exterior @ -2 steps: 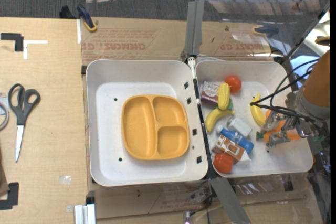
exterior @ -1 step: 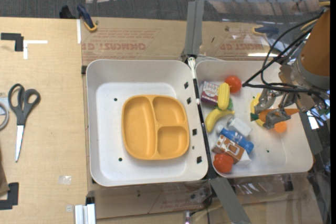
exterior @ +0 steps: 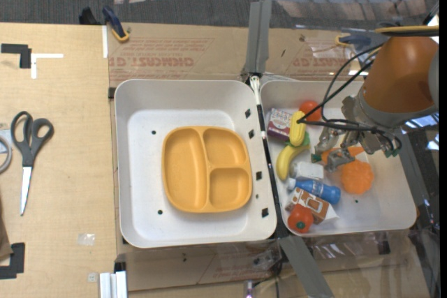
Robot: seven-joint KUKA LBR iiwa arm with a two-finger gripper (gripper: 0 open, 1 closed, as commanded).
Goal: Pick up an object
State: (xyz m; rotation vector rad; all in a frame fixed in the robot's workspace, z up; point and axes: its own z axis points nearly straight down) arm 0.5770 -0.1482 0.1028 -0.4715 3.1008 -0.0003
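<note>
Down in the right bin (exterior: 391, 216), with the gripper (exterior: 336, 153) low among the clutter, just left of the orange ball (exterior: 357, 177). Cannot tell whether open or closed: metal parts and cables overlap there. Nothing visibly held.

Crowded on the bin's left side: 2 bananas (exterior: 287, 160), a purple box (exterior: 280, 123), a blue-capped bottle (exterior: 316, 189), a small carton (exterior: 309, 202), a red tomato (exterior: 300, 220). In the left bin (exterior: 133, 171), 1 yellow divided plate (exterior: 207, 169).

Probably best to commit to 1 target, likely the ball or whatever sits directly below. Center over it, descend straight, close fully before lifting. Avoid straddling 2 items; round ball likely to roll out sideways. Lift slowly and check.
</note>
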